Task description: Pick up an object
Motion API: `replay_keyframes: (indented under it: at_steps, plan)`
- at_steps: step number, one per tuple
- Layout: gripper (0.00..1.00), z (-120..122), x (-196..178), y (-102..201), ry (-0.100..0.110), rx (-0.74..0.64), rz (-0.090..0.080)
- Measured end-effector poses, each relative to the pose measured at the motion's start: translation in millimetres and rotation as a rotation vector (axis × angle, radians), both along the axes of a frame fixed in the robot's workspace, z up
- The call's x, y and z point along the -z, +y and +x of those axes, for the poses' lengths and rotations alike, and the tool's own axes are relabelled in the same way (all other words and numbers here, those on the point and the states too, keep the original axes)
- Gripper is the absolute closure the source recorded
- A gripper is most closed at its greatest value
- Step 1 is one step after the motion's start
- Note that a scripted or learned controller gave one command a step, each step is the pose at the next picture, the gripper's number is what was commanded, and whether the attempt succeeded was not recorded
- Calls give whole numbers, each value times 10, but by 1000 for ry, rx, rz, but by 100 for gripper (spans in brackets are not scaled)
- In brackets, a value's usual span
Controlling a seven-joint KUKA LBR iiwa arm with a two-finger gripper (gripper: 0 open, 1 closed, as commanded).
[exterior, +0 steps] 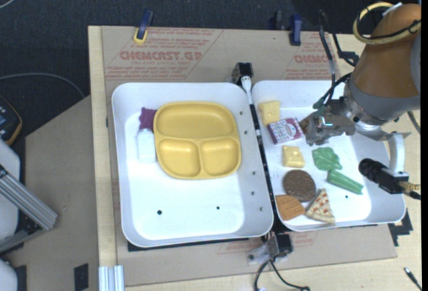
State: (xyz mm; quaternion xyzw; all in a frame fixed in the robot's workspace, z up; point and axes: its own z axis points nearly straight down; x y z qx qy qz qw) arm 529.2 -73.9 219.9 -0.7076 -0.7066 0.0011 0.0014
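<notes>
Hand [321, 128] (grip state hidden, cannot tell) hovers over right bin [374, 216] beside two cheese pieces [270, 111], one cookie [299, 184].

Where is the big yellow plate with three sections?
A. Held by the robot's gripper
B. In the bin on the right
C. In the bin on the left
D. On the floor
C. The yellow plate lies flat in the left bin, apart from the toy food in the right bin.
</notes>
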Motion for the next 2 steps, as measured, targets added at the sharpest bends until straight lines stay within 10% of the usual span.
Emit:
replay_keyframes:
  at_steps: [2]
  plan:
    - [100, 13, -142, 78, -2, -3, 1]
